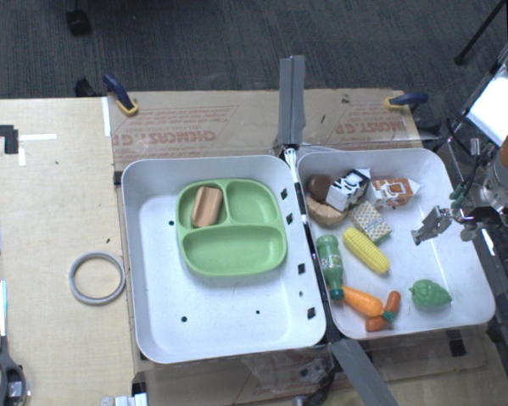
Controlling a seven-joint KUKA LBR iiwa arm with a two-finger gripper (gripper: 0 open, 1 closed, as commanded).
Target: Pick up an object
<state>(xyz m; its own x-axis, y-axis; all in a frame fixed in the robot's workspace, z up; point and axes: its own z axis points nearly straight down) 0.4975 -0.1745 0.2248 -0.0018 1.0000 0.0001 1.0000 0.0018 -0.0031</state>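
Wooden bench (pixel 50 208) seen from above, carrying two shallow white bins side by side, with dark carpet beyond. Nearest the viewer, in the right bin (pixel 468 314), lie an orange carrot (pixel 362 301), a small red-orange piece (pixel 386 311) just beside it, and a green leafy vegetable (pixel 430 294). A green bottle (pixel 329 265) lies along that bin's left wall. Further in rests a yellow corn cob (pixel 366 250), then a patterned packet (pixel 370 221), a black-and-white toy (pixel 348 187), an orange-and-white packet (pixel 392 191) and a brown piece (pixel 322 199). The gripper (pixel 431 225) sits over the right bin's right side, its fingers close together with nothing between them, apart from every object. The left bin (pixel 218 327) holds a green divided tray (pixel 233 250) with a tan roll (pixel 206 206) in its rear left compartment. A grey ring (pixel 96 277) lies on the bench to the left.
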